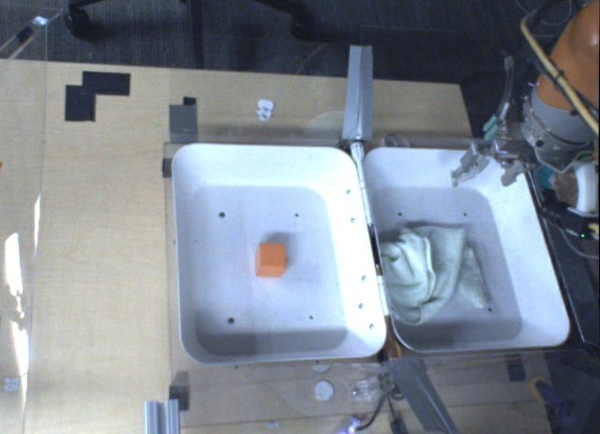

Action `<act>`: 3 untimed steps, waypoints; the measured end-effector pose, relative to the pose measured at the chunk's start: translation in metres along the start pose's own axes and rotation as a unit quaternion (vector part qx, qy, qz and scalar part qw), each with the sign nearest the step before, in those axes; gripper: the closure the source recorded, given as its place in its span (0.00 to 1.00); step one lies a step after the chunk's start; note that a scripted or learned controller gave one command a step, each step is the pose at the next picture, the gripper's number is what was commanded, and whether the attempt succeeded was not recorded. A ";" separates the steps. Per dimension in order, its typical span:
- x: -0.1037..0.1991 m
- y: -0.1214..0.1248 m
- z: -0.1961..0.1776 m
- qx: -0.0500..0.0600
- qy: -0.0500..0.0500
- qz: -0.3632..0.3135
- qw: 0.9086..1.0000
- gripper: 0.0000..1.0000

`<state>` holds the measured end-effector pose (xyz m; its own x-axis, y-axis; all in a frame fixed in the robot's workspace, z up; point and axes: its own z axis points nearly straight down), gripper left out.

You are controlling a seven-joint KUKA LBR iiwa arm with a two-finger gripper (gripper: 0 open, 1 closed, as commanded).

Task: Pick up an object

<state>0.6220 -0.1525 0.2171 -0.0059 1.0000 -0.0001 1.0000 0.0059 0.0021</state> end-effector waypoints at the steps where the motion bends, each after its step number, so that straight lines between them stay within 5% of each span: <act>1: 0.038 0.008 0.121 -0.002 0.000 -0.006 1.000 0.00; 2: 0.040 0.010 0.110 -0.005 0.000 -0.008 1.000 1.00; 3: 0.054 0.049 -0.001 -0.002 -0.001 0.045 0.999 1.00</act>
